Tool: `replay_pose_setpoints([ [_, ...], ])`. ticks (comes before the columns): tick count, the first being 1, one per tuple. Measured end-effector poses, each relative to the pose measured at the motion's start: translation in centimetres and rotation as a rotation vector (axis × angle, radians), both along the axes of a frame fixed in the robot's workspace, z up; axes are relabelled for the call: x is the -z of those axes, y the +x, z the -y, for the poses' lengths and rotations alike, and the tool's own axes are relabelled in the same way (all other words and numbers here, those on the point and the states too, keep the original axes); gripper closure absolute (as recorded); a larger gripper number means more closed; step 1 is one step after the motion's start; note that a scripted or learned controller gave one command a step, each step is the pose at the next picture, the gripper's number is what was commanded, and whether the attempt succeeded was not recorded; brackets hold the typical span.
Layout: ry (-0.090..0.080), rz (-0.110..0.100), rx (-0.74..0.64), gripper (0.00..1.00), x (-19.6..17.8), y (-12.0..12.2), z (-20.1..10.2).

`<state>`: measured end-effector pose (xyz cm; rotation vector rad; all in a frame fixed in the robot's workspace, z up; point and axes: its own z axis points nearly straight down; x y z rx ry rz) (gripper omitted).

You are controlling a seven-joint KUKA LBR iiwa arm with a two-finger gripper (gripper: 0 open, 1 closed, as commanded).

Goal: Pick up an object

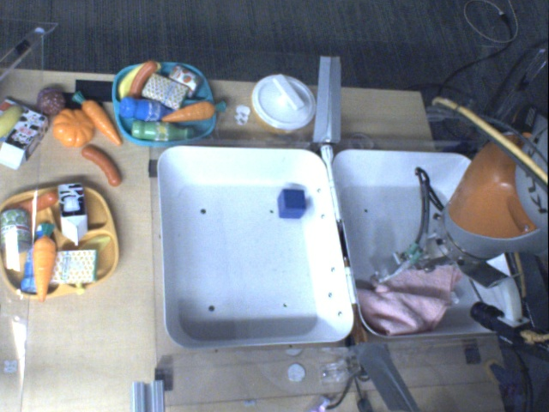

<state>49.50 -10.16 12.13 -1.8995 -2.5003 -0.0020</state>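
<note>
A small blue cube (292, 202) lies in the left bin (214, 316), towards its upper right. A crumpled pink cloth (408, 300) sits in the lower part of the right bin (377, 187). My gripper (413, 258) is low in the right bin, right at the cloth's upper edge. The arm's orange band (485, 202) hangs above the bin's right side and hides that part of it. I cannot make out whether the cloth is gripped.
Left of the bins are a blue bowl (165, 103) of toy food, a yellow plate (58, 240) with more toys, a toy pumpkin (72, 129), a carrot and a sausage (103, 166). A white lid (284, 101) lies behind the bins. Cables run at the right.
</note>
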Motion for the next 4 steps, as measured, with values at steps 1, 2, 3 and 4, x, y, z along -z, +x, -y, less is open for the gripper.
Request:
replay_pose_setpoints([
  [1, -0.003, 0.011, -0.039, 0.00, 3.1, 1.0, -0.4],
  [2, -0.004, 0.015, 0.044, 0.00, 3.2, 7.3, -0.2],
  [3, -0.004, 0.016, 0.030, 0.00, 3.1, 1.3, 1.4],
  [4, -0.007, 0.014, -0.048, 0.00, 3.1, 2.2, 1.2],
])
